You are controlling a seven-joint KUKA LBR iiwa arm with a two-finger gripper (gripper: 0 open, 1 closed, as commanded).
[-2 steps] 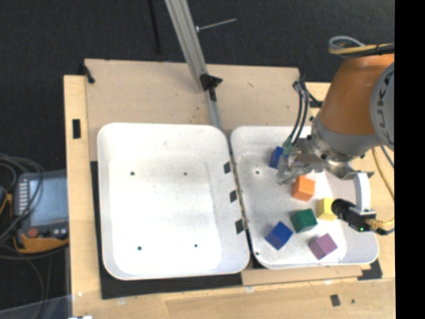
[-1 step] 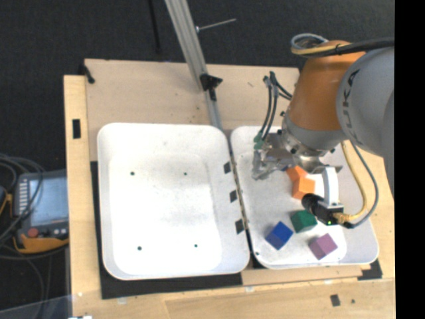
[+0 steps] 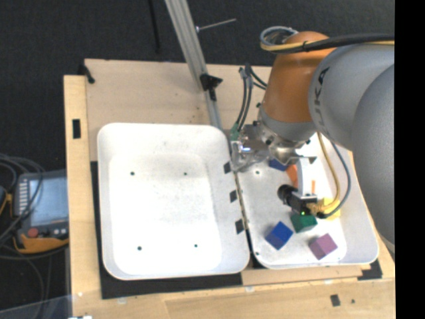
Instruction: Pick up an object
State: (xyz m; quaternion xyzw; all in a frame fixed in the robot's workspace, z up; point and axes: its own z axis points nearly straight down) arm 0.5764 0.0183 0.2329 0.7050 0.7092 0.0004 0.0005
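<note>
My gripper hangs low over the far left corner of the right bin, close to the wall between the two bins. The bulky grey and orange wrist covers most of it. A blue cube, a green block and a purple cube lie near the front of the right bin, well apart from the gripper. Small blue and orange pieces peek out from under the wrist; I cannot tell their shape. Nothing shows between the gripper's tips.
The left bin sits beside the right one, with a narrow divider between them. A slanted metal rail rises behind the bins. A pendant with a screen lies off the bench at the left.
</note>
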